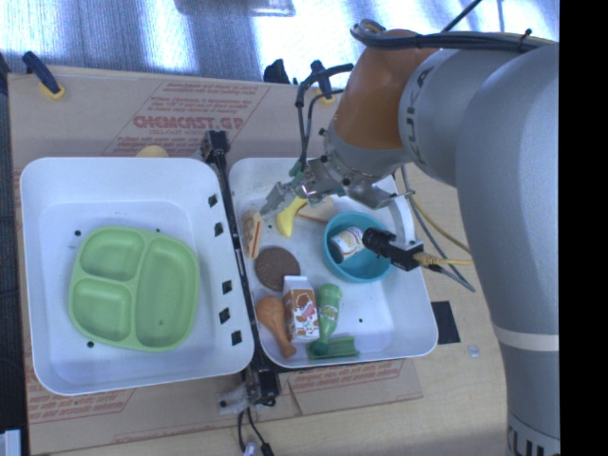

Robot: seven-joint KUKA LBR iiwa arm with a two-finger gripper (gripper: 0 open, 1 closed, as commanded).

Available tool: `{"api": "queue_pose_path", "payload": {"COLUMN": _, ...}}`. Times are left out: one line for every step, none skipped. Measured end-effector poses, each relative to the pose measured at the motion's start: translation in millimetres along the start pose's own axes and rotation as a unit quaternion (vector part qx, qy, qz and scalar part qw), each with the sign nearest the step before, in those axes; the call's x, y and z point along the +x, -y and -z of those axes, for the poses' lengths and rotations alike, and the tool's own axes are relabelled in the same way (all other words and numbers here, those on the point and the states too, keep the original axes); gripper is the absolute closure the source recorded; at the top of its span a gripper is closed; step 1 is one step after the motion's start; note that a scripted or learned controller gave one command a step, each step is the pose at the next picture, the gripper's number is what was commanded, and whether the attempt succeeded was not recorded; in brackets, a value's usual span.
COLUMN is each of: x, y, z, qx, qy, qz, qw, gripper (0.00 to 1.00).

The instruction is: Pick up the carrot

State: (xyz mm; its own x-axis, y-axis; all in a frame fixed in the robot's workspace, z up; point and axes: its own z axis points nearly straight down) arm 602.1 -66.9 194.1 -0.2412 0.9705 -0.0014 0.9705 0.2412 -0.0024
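A slim orange piece that looks like the carrot (pixel 253 235) lies against the left wall of the right bin (pixel 410 323), beside the divider. My gripper (pixel 289 196) hangs low over the back of that bin, right above a yellow banana-shaped toy (pixel 289 220). It is a little to the right of and behind the orange piece and is apart from it. The wrist and the arm's orange band hide the bin's back right corner.
The right bin also holds a brown round patty (pixel 277 267), a blue bowl (pixel 353 259), a drumstick (pixel 272 322), a small carton (pixel 301 313) and two green toys (pixel 329 313). A green divided plate (pixel 136 289) lies in the left bin (pixel 43 207).
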Motion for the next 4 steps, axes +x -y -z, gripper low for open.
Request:
{"api": "queue_pose_path", "payload": {"x": -41.3, "y": -9.4, "z": 102.3, "qx": -0.003, "qy": 0.003, "qz": 0.093, "qw": 0.9956, "gripper": 0.0}}
{"api": "queue_pose_path", "payload": {"x": 16.6, "y": 18.9, "z": 99.7, "qx": 0.003, "qy": -0.002, "qz": -0.057, "qw": 0.9984, "gripper": 0.0}}
{"api": "queue_pose_path", "payload": {"x": -16.9, "y": -6.3, "z": 267.8, "qx": -0.007, "qy": 0.004, "qz": 0.007, "qw": 0.9999, "gripper": 0.0}}
{"api": "queue_pose_path", "payload": {"x": 58.4, "y": -0.1, "z": 324.5, "qx": -0.003, "qy": -0.001, "qz": -0.081, "qw": 0.9967, "gripper": 0.0}}
